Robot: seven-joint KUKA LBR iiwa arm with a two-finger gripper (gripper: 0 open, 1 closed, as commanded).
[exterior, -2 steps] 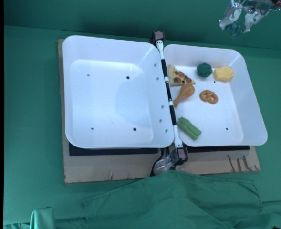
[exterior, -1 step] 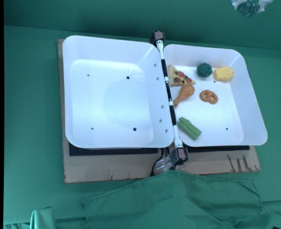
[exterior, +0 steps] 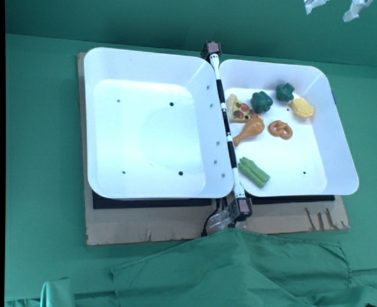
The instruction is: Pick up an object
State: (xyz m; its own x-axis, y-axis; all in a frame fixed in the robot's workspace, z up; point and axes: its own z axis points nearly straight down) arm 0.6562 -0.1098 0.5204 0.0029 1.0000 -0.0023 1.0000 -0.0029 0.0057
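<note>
Toy foods lie in the right bin (exterior: 332,162): a pizza slice (exterior: 238,109), a dark green broccoli (exterior: 261,101), a second green piece (exterior: 285,92) touching a yellow piece (exterior: 302,108), an orange drumstick (exterior: 249,131), a pretzel (exterior: 280,129) and a green asparagus bundle (exterior: 253,172). My gripper (exterior: 340,2) hangs at the top right of the view, high above and beyond the right bin's far corner. Its two fingers are spread apart with nothing between them.
The left bin (exterior: 105,69) sits beside the right one, with a black-and-white divider bar (exterior: 224,117) between them. Both rest on a cardboard sheet (exterior: 143,232). Crumpled green cloth (exterior: 239,270) lies along the front edge.
</note>
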